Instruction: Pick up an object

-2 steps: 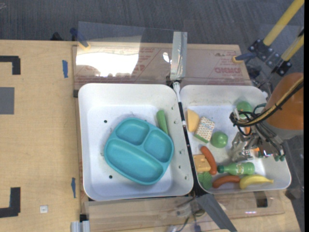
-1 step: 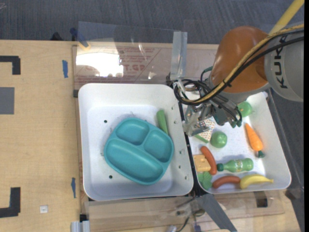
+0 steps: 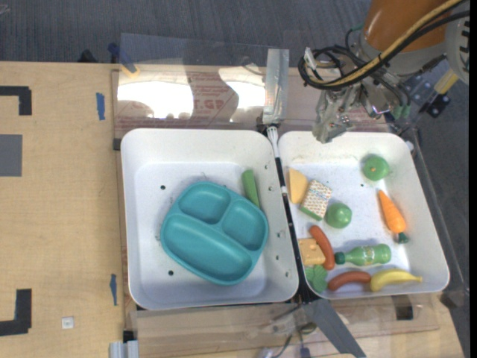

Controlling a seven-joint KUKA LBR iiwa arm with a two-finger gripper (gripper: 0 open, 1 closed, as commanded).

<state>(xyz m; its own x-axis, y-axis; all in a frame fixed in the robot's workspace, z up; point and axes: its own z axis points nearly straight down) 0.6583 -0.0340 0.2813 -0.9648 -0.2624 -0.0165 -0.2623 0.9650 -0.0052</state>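
While scanning the tabletop for any sign of a lift, found the pincer (image 3: 332, 125) hanging over the far left corner of the right bin (image 3: 434, 239), above the toys and not among them. Could not tell whether set wide or narrow, being dark and tangled against the cables. Saw nothing caught in it. Counted every candidate as lying on the bin floor: a green apple (image 3: 376, 168) near the far right, a carrot (image 3: 390, 212) just below that, a yellow cheese wedge (image 3: 298, 186) touching a checkered block (image 3: 318, 198), a green ball (image 3: 338, 215) beside the block, and, along the near edge, a green bottle (image 3: 365, 256), a banana (image 3: 393, 279) and a red sausage (image 3: 348, 280). Noted a teal divided plate (image 3: 215, 233) and a green cucumber (image 3: 250, 187) in the left bin (image 3: 141, 200), well apart from the arm. Judged the task as scarcely begun: no object chosen for certain, none touched, none raised. Reckoned everything as left to do, namely a descent onto one toy, probably the cheese wedge as nearest, then a close and a lift clear of the bin.
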